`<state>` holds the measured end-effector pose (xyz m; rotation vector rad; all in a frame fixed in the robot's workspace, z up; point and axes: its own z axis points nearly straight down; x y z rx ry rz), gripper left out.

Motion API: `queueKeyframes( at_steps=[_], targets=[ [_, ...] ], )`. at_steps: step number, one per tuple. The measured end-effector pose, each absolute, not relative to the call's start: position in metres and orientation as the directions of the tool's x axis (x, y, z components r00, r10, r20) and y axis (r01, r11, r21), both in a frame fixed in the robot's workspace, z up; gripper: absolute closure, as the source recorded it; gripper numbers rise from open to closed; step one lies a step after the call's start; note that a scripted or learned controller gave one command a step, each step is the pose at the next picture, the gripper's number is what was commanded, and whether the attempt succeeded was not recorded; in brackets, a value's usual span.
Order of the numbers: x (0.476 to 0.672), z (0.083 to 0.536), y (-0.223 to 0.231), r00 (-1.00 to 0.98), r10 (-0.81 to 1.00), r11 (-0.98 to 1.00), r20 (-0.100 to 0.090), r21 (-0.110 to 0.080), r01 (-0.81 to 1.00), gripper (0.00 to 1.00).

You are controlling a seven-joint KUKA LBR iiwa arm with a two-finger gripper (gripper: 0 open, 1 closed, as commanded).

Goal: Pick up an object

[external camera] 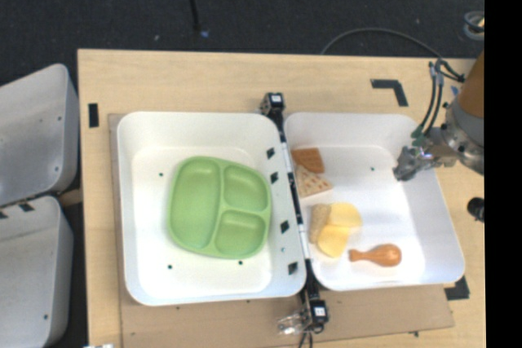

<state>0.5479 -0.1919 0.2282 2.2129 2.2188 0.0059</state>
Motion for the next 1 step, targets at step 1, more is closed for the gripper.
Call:
queueKeyframes(
  at_steps=[1],
  targets=[
    [0.5486,0.2480,-0.1932,-0.004,1.000,0.004,-0.001,0.003,1.000,1.00]
  ],
)
